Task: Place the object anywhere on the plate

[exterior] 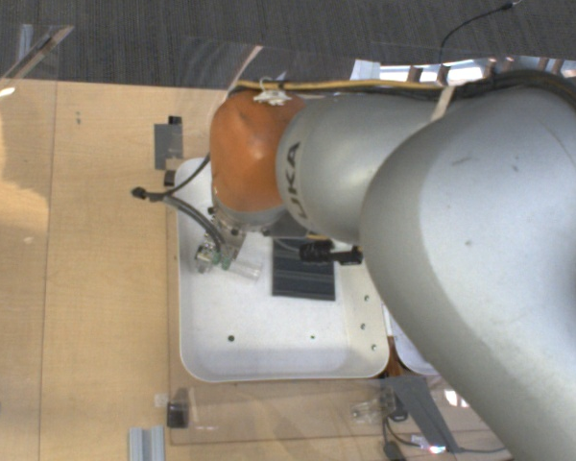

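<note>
Even, soft light; slight blur.

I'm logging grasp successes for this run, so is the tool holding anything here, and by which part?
It cannot be told. The arm covers the tool from above, so no hold is visible. A dark ridged block lies in the white bin below the wrist.

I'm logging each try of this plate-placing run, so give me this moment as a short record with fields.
arm: large grey arm with orange band, reaching in from the right, covering much of the view
gripper: low over the shallow white bin, near its left side
fingers: cannot tell
in bin: dark ribbed rectangular block, lying flat by the gripper
plate: cannot tell where it is
bench: light wooden surface
</note>
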